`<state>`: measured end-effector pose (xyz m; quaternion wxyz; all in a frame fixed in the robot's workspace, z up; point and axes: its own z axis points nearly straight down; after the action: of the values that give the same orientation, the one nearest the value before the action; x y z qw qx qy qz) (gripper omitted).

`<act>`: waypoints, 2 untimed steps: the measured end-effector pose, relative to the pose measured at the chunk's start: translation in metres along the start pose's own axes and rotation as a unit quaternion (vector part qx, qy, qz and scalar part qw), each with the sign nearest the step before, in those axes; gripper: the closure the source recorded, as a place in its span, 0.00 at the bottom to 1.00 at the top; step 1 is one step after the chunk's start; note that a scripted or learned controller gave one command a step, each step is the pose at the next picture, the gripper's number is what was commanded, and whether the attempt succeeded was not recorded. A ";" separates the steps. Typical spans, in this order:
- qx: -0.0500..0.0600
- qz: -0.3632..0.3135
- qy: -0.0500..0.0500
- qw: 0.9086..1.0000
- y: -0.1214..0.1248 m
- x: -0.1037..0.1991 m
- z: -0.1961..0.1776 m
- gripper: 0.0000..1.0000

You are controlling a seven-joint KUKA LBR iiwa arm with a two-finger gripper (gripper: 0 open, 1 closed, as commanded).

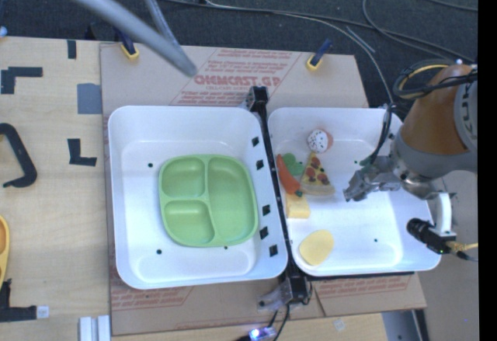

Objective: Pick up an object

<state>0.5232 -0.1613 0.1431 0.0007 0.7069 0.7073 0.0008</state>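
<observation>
The right bin (365, 250) is holding the toys; the arm (435, 130) is reaching in from the frame's right, its hand (357, 186) hovering beside the pizza slice (315, 174) (grip state: cannot tell). Nothing lifted yet, seemingly.

A single fixed camera is looking down at a slant from above the worktop (46, 176), taking in both white bins: the left bin (128, 200) and the right bin (365, 246). The arm (435, 130) is entering from the right edge, at moderate range.
</observation>
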 end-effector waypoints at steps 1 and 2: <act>-0.002 -0.001 -0.001 1.000 0.010 0.001 -0.058 1.00; 0.000 -0.001 0.000 1.000 0.011 0.002 -0.080 1.00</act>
<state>0.5343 -0.1593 0.2231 0.0005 0.7065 0.7077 0.0006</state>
